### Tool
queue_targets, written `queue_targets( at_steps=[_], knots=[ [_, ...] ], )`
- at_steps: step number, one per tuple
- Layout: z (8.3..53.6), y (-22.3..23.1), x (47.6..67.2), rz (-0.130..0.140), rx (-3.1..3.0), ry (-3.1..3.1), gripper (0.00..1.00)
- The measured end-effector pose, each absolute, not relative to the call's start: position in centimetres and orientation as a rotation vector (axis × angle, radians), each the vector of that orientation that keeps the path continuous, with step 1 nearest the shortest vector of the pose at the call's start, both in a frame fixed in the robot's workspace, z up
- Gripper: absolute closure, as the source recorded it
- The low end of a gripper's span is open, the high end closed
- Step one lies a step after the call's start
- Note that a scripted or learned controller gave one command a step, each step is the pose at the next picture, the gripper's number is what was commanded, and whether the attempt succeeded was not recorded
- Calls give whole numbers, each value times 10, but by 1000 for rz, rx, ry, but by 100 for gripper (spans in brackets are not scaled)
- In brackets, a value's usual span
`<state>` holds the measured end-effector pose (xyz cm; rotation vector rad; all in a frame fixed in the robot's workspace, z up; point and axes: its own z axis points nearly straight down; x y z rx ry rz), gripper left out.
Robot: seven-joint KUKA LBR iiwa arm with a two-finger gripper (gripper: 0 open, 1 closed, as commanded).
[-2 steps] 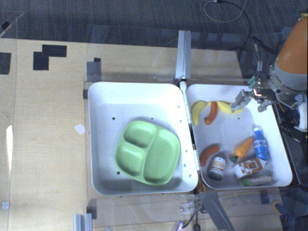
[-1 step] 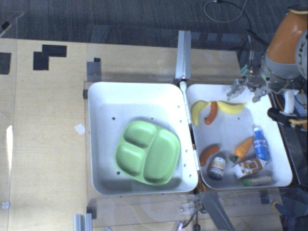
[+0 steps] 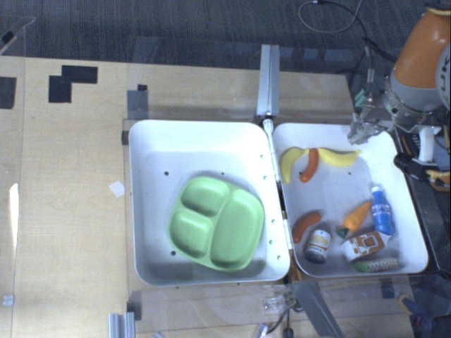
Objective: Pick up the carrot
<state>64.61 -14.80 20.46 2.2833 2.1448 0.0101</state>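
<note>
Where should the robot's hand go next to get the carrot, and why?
Probably toward the camera and down. The gripper hovers at the far corner of the right bin, near the banana, while the carrot lies closer to the near side, beside the blue bottle.
</note>
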Motion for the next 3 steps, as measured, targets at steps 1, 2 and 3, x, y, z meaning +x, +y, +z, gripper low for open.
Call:
queue_targets(
  at_steps=[1,2,3],
  knots=[
    [172,-112,656,6,2418,2001,100],
    [172,-112,656,6,2418,2000,0],
    [154,-161,574,4,2274,2163,0]
  ],
)
